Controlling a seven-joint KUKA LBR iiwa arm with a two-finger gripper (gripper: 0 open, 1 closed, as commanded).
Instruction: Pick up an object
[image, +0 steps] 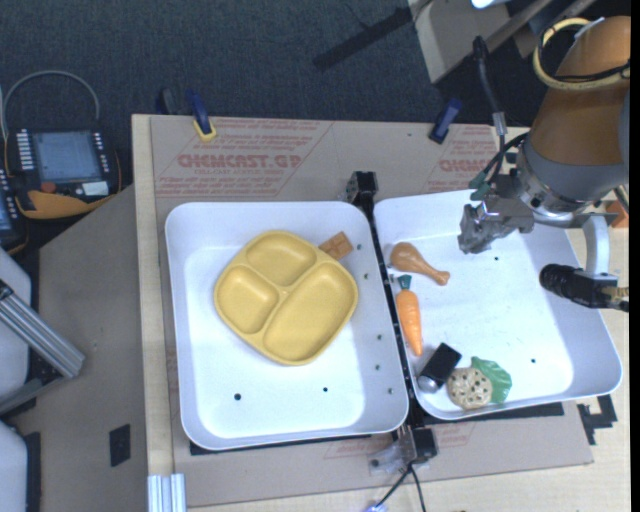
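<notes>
1. Reaching in from the right of the camera view, the grey arm (580, 130) with its orange band slants down over the right bin (590, 350), and the gripper (478, 238) hangs above the bin's upper left part, over bare white floor.
2. Whether the claw is wide or narrow cannot be told from this angle; nothing shows between its tips.
3. Just left of and below the gripper lies a toy chicken drumstick (418, 263), apart from it.
4. Below the drumstick, an orange carrot (409, 318) lies along the bin's left wall.
5. Near the front edge sit a small black block (439, 365), a cookie (467, 388) and a green leafy piece (493, 377), close together.
6. In the left bin (200, 330) rests a yellow divided plate (287, 296), with a small brown block (336, 245) at its upper right edge.
7. Red print on the cardboard sheet (260, 160) under the bins reads roughly "CHEMCAST", repeated; the remaining letters are unclear.
</notes>
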